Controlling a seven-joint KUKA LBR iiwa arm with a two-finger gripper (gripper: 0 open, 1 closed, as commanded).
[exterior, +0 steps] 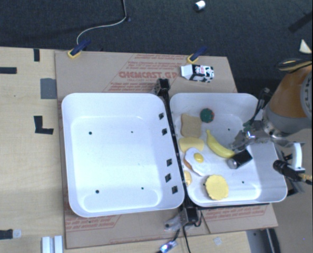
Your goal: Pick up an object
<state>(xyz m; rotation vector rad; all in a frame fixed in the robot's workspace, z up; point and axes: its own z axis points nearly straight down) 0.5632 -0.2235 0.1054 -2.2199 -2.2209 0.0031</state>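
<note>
Overhead, a pale wooden bench (19,141) meets dark carpet (40,9) along its far edge, where a thin white cable (101,26) trails. A brown cardboard sheet with red lettering (140,73) lies on the bench, held at its far edge by two blue-and-yellow clamps (78,48). Two shallow white bins sit on it, side by side and touching.

The left white bin (114,157) shows bare floor.

The right white bin (262,178) holds toy food:
- a tan square toast slice (191,124) lies near its left wall
- a round green piece (207,115) sits just beside the toast, towards the far wall
- a yellow square cheese slice (191,144) touches the toast's near side
- a white fried egg with a yellow yolk (197,159) lies below the cheese
- a flat round yellow disc (216,187) sits close to the near rim
- a yellow plastic banana (218,145) lies in the middle of the bin floor, curving from the cheese towards the right

The grey arm with the orange band (288,104) reaches over the right wall. Its gripper (240,140) is low, just beside the banana's right end. Whether it is wide or narrow cannot be told, and nothing is seen held in it.
</note>
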